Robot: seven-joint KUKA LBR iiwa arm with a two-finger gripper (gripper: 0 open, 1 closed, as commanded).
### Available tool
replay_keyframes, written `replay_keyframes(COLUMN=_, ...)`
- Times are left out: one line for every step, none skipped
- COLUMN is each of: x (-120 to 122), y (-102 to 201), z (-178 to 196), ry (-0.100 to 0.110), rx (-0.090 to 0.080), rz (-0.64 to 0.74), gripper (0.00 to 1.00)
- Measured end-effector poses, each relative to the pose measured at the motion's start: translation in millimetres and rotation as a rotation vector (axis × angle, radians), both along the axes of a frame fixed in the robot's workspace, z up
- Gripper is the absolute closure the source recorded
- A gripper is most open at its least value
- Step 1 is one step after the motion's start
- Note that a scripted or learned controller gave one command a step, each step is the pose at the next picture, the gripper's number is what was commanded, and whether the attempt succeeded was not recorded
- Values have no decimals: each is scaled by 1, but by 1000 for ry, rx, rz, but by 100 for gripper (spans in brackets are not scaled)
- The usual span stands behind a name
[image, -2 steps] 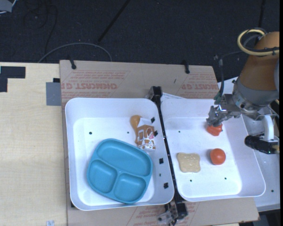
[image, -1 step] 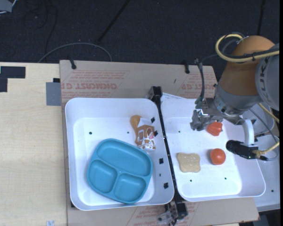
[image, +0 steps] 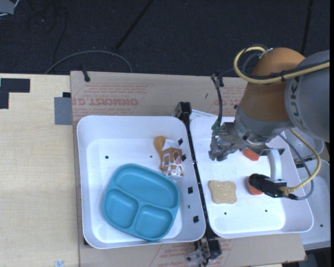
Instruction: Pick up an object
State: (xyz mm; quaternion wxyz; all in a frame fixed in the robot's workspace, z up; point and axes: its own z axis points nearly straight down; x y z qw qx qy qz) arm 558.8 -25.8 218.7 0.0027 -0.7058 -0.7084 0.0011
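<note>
Tan toast slice (image: 222, 191) flat in right bin (image: 256, 218); blue divided plate (image: 140, 201), brown-white packet (image: 171, 160) in left bin (image: 94, 149)

We record a left bin (image: 84, 149) and a right bin (image: 267, 220), both white and shallow, side by side on a printed cardboard sheet (image: 128, 96). A black strip (image: 194, 168) runs between them. The pale wood bench (image: 28, 182) bears black patches (image: 8, 90) and a grey patch (image: 62, 110).

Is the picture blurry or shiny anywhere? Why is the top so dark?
Camera view: the top is just dark floor; the white bins are evenly bright, no harsh glare; the blue tray looks sharp; the pincer is dim, shadowed under the arm.
</note>
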Motion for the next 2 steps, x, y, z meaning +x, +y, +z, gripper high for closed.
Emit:
replay_keyframes(x=0, y=50, z=8, ry=-3, rx=0, rz=1, gripper=100)
replay_keyframes(x=-7, y=101, z=-3, ry=1, rx=0, rz=1, gripper=100)
